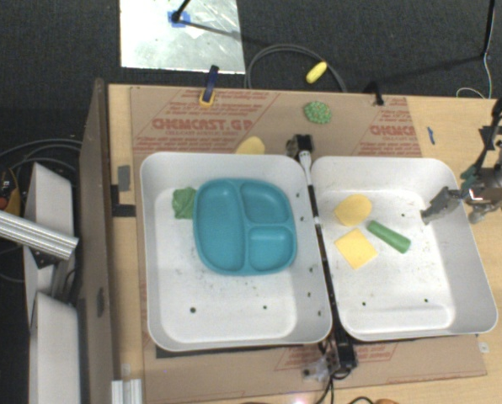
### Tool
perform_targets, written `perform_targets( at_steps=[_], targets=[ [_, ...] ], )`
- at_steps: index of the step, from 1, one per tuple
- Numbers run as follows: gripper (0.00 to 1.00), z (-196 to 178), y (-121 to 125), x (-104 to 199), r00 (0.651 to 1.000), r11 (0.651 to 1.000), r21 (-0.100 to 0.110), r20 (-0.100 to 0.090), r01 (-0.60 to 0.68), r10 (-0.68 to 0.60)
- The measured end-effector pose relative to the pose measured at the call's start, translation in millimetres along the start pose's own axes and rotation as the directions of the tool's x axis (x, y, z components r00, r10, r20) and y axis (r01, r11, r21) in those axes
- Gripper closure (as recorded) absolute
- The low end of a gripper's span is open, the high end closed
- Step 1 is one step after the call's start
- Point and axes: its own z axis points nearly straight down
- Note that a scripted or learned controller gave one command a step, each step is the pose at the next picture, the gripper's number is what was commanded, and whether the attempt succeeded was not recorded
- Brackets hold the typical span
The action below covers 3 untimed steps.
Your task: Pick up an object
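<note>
The right bin [403,310] holds three small objects near its left side: a rounded yellow piece [352,209], a flat yellow square [355,248] and a green cylinder [389,236] lying slantwise between them. My gripper [440,202] hangs over the bin's right rim, at the far right of the camera view, some way right of the green cylinder. It touches none of the objects. Nothing shows in its grasp.
The left bin [175,310] carries a blue divided plate [245,225] with a green leafy piece [184,202] at its left edge. On the cardboard behind the bins lie a yellow piece [251,146] and a green knobbly disc [317,112]. Cables run past the bench.
</note>
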Motion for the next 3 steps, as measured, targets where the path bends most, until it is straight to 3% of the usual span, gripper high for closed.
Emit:
perform_targets(
  at_steps=[1, 2, 3],
  targets=[
    [0.0, 173, 15, 20, 1.0, 1.0, 0.01, -0.004, 0.0, 0.0],
    [0.0, 188, 82, 3, 1.0, 1.0, -0.006, 0.002, 0.003, -0.003],
    [0.0, 189, 57, 28, 1.0, 1.0, 0.002, -0.001, 0.003, -0.003]
  ],
)
